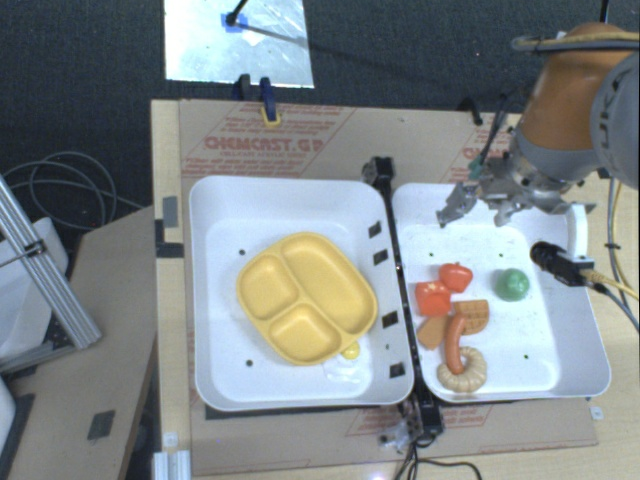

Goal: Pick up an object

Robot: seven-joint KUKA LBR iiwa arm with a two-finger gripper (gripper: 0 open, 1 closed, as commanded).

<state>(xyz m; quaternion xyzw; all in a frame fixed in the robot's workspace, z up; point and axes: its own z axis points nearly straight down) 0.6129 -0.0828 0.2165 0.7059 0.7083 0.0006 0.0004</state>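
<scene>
Grey hand [478, 206] hangs spread over the right bin's [580, 368] far end, holding nothing (touching nothing visible); toy food [455, 318] lies nearer, well apart; yellow tray [305, 296] fills the left bin [215, 268].

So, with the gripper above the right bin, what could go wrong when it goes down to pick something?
1. The red pieces, the sausage and the ring-shaped piece lie packed together, so the gripper may push them apart or catch two at once.
2. The green ball looks round and could roll away.
3. The gripper hangs near the right bin's back wall and could bump it.
</scene>
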